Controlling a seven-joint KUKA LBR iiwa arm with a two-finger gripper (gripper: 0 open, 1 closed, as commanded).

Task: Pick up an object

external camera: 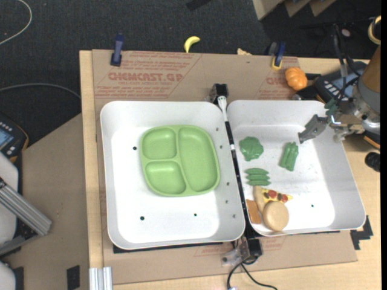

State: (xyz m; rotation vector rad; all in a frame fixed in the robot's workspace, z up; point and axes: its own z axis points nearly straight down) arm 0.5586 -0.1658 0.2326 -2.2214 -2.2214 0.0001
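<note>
Overhead slanted view of the counter [181, 77] with two shallow white bins side by side. The left bin [121, 210] carries a green divided plate [179, 161]; the right bin [338, 204] carries the loose toy foods. The hand [309, 130] hangs over the upper right part of the right bin, reaching in from the right; whether it is open or closed cannot be told at this scale, and nothing is seen held in it. The nearest candidate for the pick is a green pickle-like piece [289, 156], lying just below and slightly left of the hand, apart from it. Its long axis runs nearly up and down in the view, tilted a little to the right at the top, so its upper end points roughly toward the hand. Further left lie a leafy green piece [250, 148] and, below it, a green pea pod [257, 176]; near the bin's lower left corner sit a pizza slice [273, 196] and a tan bread roll [276, 216], touching one another. Judged from this layout, the coming move turns on a short travel down and to the left, with the grip set across the piece's narrow width and not along its length. An orange toy fruit [295, 78] rests on the counter outside the bins.
</note>
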